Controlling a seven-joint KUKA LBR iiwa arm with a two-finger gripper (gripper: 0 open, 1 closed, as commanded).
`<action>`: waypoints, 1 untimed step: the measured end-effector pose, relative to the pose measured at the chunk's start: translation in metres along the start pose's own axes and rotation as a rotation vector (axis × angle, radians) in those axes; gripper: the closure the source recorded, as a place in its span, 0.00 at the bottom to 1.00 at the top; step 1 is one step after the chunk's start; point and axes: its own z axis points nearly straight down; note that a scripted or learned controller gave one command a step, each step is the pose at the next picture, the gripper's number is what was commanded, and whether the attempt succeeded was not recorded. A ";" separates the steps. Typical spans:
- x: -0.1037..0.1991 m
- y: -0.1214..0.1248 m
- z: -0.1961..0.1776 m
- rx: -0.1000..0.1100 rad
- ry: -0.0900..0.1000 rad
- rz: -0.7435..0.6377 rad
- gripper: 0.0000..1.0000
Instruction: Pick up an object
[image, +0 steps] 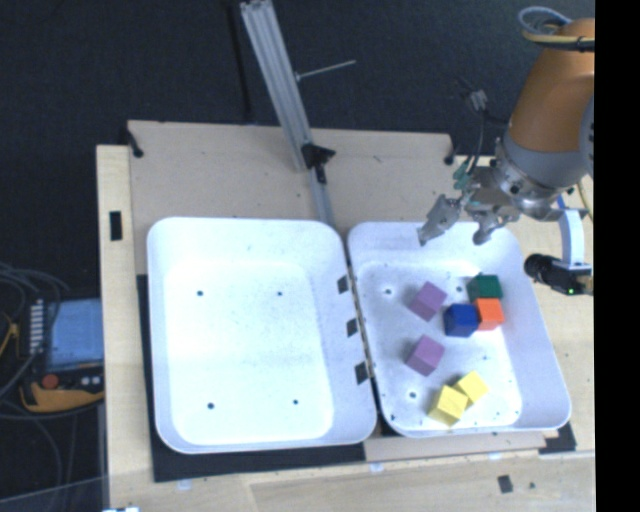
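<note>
Matte cubes (461, 319), purple, blue, green, orange, yellow, scattered in glossy white bin (535, 340); metal gripper (458, 229) above, fingers spread, empty.

Two purple blocks (428, 300), two yellow blocks (450, 403), one blue (461, 320), orange (491, 314) and green block (486, 287) in white bin (540, 390).

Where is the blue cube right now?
The blue cube lies in the right bin, touching the orange cube on its right, just below the green cube.
</note>
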 end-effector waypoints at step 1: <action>0.000 0.000 0.000 0.000 0.000 0.001 0.00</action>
